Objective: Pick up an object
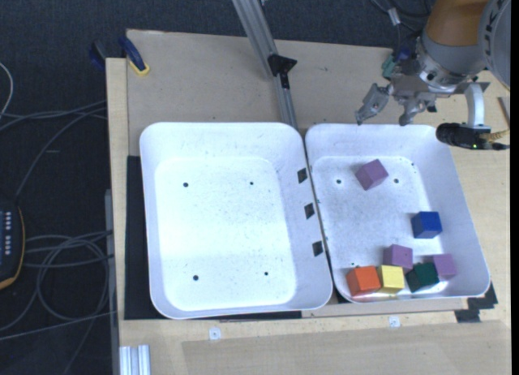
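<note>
Open, empty fingers [388,111] above the right bin's [462,203] far rim; purple cube [372,174] skewed, no long axis.

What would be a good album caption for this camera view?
Gripper open above the right bin's far rim; inside lie seven blocks, a purple one nearest it.

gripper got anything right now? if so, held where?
Nothing held. The end effector sits above the far rim of the right bin, fingers spread with nothing between them. Nearest block, the purple cube, lies apart on the bin floor.
</note>
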You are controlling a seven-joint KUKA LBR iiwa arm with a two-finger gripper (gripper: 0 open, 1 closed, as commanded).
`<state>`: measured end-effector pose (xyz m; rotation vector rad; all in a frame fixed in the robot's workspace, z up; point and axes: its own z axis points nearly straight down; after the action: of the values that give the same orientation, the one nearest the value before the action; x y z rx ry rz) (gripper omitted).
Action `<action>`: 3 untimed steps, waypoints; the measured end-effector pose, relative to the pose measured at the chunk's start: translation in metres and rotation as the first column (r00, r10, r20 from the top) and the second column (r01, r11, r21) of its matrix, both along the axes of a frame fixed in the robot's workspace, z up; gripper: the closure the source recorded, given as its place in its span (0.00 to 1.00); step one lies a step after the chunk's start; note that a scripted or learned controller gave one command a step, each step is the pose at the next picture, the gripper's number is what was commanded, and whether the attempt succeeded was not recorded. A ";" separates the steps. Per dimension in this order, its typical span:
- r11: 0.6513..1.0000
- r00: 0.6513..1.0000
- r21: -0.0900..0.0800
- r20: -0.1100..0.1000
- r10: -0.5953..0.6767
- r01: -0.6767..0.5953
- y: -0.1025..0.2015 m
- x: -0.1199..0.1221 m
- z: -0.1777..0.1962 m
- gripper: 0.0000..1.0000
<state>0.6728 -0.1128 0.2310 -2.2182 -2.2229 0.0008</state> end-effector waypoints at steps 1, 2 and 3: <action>1.000 1.000 -0.001 0.000 0.000 0.000 0.000 0.000 0.000 0.00; 1.000 1.000 0.001 -0.006 0.000 0.000 0.005 0.005 -0.061 0.00; 1.000 1.000 0.000 -0.005 -0.001 0.001 0.006 0.004 -0.103 0.00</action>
<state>0.6766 -0.1068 0.1280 -2.2165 -2.2199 0.0059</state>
